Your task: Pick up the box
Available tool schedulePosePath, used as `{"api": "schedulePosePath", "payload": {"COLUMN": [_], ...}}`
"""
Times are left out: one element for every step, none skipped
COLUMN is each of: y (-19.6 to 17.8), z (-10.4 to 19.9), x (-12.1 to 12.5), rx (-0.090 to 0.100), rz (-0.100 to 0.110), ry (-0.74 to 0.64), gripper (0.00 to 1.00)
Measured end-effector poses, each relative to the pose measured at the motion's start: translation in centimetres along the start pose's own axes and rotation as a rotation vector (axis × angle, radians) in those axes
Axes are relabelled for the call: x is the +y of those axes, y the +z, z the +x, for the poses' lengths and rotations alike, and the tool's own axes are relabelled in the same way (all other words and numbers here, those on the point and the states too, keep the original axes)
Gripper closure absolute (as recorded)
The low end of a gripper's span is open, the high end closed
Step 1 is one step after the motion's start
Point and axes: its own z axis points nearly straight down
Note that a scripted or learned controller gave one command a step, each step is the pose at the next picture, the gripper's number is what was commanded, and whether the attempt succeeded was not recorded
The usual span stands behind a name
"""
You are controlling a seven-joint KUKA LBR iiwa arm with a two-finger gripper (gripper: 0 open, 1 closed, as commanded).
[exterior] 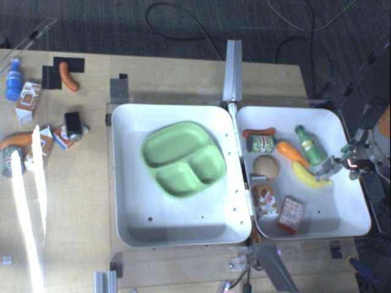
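Box [291, 215] lies flat in the right bin [360, 224], toward seven o'clock from the gripper [333, 166], long side running twelve to six. Gripper's state: cannot tell.

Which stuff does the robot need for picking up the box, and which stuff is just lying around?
For the job:
- box, in the right bin
- gripper, near the banana

Just lying around:
- green bottle
- carrot
- green tray in the left bin
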Motion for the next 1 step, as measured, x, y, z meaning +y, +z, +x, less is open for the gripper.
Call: {"api": "schedulePosePath", "payload": {"y": [9.39], "z": [4.72], "x": [2.17], "rx": [-0.006], "rz": [-0.021], "ry": [-0.138], "gripper": [0.0]}}
